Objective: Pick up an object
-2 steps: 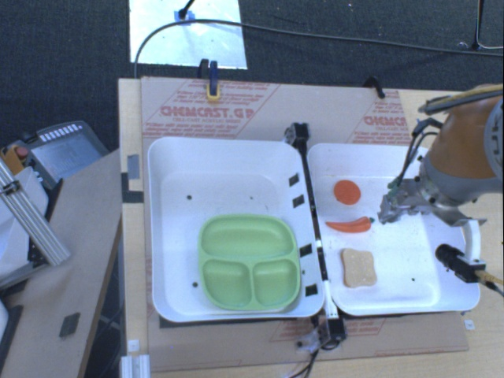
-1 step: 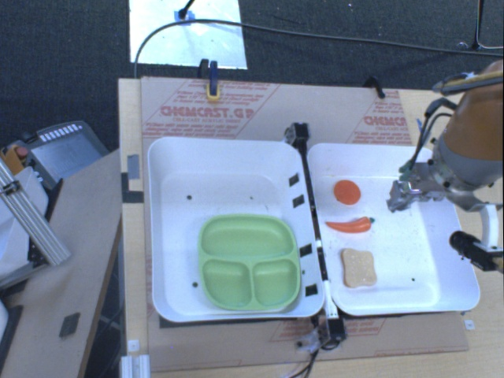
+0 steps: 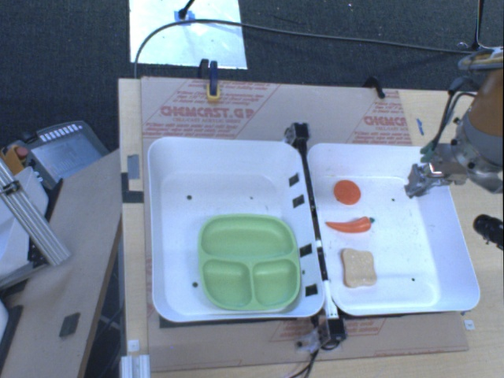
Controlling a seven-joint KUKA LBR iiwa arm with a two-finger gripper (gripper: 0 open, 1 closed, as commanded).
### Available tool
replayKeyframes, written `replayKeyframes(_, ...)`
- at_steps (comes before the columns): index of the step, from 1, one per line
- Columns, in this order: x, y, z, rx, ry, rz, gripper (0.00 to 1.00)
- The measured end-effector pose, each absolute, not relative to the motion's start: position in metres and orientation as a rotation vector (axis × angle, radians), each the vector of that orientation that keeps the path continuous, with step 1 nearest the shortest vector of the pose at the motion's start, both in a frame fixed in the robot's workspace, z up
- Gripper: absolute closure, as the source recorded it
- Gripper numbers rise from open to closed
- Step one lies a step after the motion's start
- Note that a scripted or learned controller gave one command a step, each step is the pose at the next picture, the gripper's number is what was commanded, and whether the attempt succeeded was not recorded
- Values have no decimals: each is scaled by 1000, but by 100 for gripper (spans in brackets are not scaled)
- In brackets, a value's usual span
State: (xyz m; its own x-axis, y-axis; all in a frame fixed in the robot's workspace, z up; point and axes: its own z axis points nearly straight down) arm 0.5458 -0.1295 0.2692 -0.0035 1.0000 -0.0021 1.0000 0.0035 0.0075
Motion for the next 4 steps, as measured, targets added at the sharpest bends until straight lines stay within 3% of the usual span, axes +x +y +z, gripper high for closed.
replayKeyframes(3, 587, 24, 248, 2210, 2232, 5, 100)
replayKeyframes(4, 589, 76, 253, 2210, 2232, 6, 100)
